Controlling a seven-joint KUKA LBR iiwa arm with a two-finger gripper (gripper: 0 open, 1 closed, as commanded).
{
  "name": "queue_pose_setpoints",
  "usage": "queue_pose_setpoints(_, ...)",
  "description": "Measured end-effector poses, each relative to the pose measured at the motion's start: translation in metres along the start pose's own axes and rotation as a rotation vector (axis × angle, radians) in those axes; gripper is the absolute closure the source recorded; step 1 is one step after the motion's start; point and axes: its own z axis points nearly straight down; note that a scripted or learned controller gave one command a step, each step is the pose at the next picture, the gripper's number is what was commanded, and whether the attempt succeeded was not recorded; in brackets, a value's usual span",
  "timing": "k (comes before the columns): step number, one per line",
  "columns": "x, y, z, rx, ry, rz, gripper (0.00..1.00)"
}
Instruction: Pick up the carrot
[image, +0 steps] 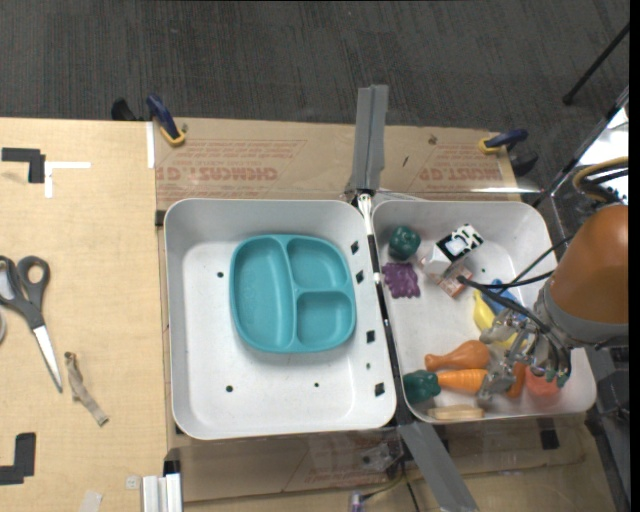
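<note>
Mirrored red print, unreadable, on cardboard (262, 165); carrot (452, 380) beside hand (508, 372).

teal plate (294, 294), scissors (33, 305), purple grapes (402, 279)

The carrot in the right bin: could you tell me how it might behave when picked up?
The carrot looks like a smooth, tapered toy, so it probably stays stiff but may slip or roll. It lies on its side against the drumstick, so a push would likely nudge that too. The gripper is at its right end.
</note>
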Motion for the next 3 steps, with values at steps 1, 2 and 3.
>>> queue_pose_setpoints(1, 0.021, 0.055, 0.001, -0.001, 0.004, 0.002, 0.0)
queue_pose_setpoints(2, 0.026, 0.07, 0.001, 0.001, 0.004, -0.03, 0.0)
queue_pose_setpoints(3, -0.002, -0.007, 0.0, 0.001, 0.001, 0.252, 0.0)
